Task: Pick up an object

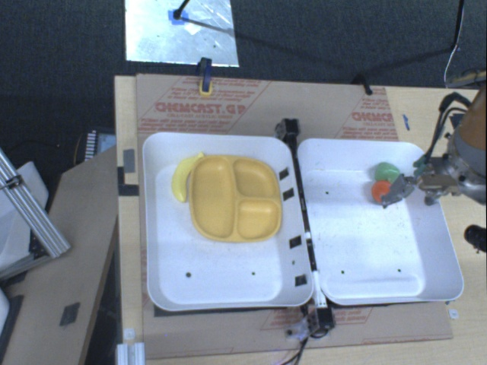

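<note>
1. Since the arm reaches in from the right, the claw (397,192) sits low over the right bin (365,280), near its upper right part, pointing left toward the small stuff there.
2. Closest candidates are an orange object (379,192) with a green object (386,171) right behind it, the two touching or nearly so. Too small and blurry to name them better.
3. Key relation: the orange one lies just to the left of the claw tip, basically touching it or a hair apart in this view. The green one is up and to the left of the tip, toward the bin's far wall.
4. Claw state: honestly can't tell if it's spread or clenched, it's just a dark grey blob from this angle. Nothing clearly sits between its tips, so I wouldn't call anything held.
5. Neither object has an obvious long axis, both look roundish, so approach angle probably matters less than getting centered.
6. My guess is the next move needs a small nudge left and down to straddle the orange one. Risk is shoving it into the green one.
7. Left bin (221,287) has a yellow divided plate (232,198) with a banana (181,178) tucked at its left edge, well apart from the claw.
</note>
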Controlling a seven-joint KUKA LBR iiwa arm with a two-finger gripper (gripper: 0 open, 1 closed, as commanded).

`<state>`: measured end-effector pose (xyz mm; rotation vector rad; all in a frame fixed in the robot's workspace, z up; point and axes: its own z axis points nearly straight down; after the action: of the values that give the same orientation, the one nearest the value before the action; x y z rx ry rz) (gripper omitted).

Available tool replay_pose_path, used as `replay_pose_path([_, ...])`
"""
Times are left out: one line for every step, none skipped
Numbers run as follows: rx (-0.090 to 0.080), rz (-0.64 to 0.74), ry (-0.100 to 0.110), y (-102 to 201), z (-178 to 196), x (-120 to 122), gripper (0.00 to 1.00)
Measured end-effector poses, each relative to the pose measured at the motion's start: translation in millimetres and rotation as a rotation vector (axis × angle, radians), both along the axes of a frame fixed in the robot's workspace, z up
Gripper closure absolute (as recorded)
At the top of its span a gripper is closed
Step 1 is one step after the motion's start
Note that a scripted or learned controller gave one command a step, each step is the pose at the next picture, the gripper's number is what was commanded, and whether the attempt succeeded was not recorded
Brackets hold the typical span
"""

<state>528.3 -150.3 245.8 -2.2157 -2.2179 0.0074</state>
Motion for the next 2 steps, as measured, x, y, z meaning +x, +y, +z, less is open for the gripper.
replay_pose_path([-0.002, 0.002, -0.009, 0, 5, 2, 0.0])
replay_pose_path([0.0, 0.0, -0.004, 1, -58, -1, 0.0])
